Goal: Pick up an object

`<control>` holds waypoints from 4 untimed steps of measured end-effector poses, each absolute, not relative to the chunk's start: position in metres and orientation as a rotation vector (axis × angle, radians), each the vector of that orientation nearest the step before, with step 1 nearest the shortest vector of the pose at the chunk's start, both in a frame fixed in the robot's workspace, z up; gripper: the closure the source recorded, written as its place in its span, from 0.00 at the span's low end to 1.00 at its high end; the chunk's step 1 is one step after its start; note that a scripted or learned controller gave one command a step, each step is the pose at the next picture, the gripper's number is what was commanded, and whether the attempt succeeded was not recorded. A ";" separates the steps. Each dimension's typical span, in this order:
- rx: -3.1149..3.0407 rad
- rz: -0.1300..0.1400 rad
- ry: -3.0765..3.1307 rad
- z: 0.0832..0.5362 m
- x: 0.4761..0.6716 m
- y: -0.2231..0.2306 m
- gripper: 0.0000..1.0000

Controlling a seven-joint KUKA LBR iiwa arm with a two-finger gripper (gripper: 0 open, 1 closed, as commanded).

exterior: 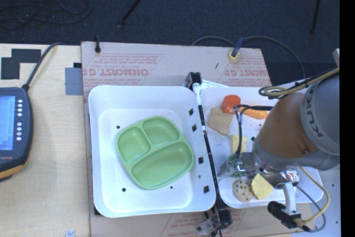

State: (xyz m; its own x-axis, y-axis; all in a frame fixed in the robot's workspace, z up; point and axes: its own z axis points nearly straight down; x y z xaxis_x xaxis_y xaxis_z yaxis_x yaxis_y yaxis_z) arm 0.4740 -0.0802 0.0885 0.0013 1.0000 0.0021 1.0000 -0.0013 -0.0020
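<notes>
At the left edge of the frame a handheld controller with a screen (11, 130) lies on the wooden surface (50, 186). To its right is the left white bin (105, 197), and in it lies a green plate with three compartments (155, 151), a little tilted in the picture.

A black divider (202, 141) runs between the two bins. The right white bin (213, 98) holds several small things. Near its upper part there is a red-orange round piece (231, 102), and just beside it, to the right, an orange carrot-like piece (256, 114). Below them lies a beige piece that looks like bread (219, 121), and a pale yellow piece (238, 144) is under that. At the lower part of this bin a brown cookie with dark dots (241, 190) lies touching a yellow wedge (262, 186).

The arm (299, 130) comes from the right and covers much of this bin. The end effector (239, 164) is low in the bin, just above the cookie; I cannot tell whether it is open or closed.
</notes>
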 end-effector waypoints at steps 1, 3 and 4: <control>-2.220 0.000 -2.220 0.088 0.516 -0.113 0.00; -2.222 -0.003 -2.212 0.098 0.496 -0.087 1.00; -2.214 -0.010 -2.234 0.193 0.539 -0.001 1.00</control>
